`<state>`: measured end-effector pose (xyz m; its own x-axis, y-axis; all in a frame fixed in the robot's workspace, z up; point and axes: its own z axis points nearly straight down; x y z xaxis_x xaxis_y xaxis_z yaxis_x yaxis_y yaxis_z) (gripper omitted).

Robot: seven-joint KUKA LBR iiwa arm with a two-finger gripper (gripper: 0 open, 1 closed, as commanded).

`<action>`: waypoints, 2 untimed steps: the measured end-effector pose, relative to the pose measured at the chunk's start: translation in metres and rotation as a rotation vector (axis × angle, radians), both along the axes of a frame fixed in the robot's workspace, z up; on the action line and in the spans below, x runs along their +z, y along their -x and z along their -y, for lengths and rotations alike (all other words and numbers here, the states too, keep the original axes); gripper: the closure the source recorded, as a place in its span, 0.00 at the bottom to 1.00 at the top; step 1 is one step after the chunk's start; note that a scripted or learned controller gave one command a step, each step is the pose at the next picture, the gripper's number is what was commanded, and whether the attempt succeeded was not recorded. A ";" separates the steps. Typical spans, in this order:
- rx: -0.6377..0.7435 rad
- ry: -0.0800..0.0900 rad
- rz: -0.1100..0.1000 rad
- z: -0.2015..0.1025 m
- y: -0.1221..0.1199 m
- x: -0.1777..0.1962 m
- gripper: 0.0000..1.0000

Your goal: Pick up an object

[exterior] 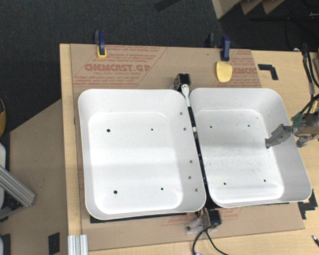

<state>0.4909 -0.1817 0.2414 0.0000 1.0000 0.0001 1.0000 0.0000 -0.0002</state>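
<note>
A brown board [69,142] covered the surface, printed in red with "CHEMCAST GP" [118,67] in large letters behind the left bin. The finer lines above and below it were too small to read. Part of the same red print showed again behind the right bin and along the board's front edge, where it could not be read either. Two blue clamps [100,39] gripped the board's far edge. Just below the right-hand clamp lay a small yellow piece [224,71], resting on the board behind the right bin [287,105] and outside both bins. The left bin [85,142] and the right bin sat side by side, touching along their shared rims. Each floor carried four small dark dots, and a black clip [182,81] sat at the far end of the seam. From the right edge the arm's wrist [307,126] reached over the right bin's near-side rim. The grey jaws pointed leftward over the bin's right-hand portion, well apart from the yellow piece. Whether they were released or clenched could not be told at this size, and nothing could be made out between them. Cables [202,232] trailed off the board's front edge, and an aluminium rail [10,187] lay on the dark floor at the left.
</note>
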 end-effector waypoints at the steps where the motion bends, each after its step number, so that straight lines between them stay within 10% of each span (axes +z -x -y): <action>1: 0.001 0.001 0.003 0.000 -0.001 0.011 1.00; 2: 0.006 -0.002 -0.002 -0.060 -0.040 -0.025 1.00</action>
<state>0.5311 -0.1218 0.2167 -0.0064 1.0000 0.0024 1.0000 0.0064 -0.0022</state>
